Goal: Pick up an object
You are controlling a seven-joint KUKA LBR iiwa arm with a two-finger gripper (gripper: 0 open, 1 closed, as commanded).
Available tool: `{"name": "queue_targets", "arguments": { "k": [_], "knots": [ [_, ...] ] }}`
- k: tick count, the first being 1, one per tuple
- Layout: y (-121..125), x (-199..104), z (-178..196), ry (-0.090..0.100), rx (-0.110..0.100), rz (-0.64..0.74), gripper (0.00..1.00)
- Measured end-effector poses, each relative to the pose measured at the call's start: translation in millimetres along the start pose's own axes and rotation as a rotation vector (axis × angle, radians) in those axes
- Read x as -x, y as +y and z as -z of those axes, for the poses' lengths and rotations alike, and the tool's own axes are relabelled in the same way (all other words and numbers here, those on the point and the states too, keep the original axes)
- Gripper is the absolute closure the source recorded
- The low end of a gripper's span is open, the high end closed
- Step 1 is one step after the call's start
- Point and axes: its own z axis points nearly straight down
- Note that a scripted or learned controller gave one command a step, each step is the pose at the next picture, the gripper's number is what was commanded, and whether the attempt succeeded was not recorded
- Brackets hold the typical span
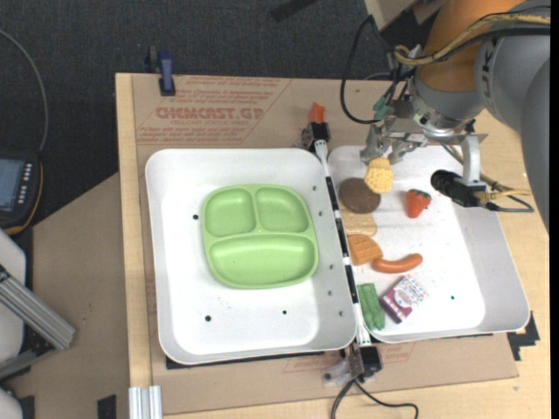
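1. Dark grey flooring surrounds a brown board (pixel 218 103) with red lettering. Two shallow white bins sit on it side by side.
2. Camera view: the arm reaches in from the right. The claw (pixel 383 155) hangs over the far left corner of the right bin (pixel 489 260).
3. From this angle I cannot tell how far the claw is open, nor whether it has hold of anything.
4. A yellow knobbly piece (pixel 378 179), much like a chunk of corn cob, sits directly under the claw's tip. It is either touching the tip or very close to it, and it is the object nearest the claw.
5. Just below that in the view, a brown disc (pixel 356 197) lies flat against the yellow piece's lower edge.
6. Lower and to the right of the claw, a small red piece (pixel 418 202) stands apart from the rest.
7. Further down from the claw, along the bin's left wall, lie a tan flat piece (pixel 361 226) and an orange crusty piece (pixel 364 250). A reddish sausage (pixel 398 264) lies at a slant just beside the crusty piece.
8. Farthest from the claw, near the bin's front edge, a green bar (pixel 371 305) rests by the left wall. A purple-and-white packet (pixel 405 296) lies just beside it.
9. The left bin (pixel 175 234), well to the claw's left in the view, holds a green plate (pixel 259 236). The plate is divided into three compartments, two small ones behind and one wide one in front.
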Motion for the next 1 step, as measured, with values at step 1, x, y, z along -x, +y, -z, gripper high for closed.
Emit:
{"name": "queue_targets", "arguments": {
  "k": [1],
  "knots": [
    [-59.0, -38.2, 7.1, 0.002, -0.014, -0.005, 1.00]
  ]
}}
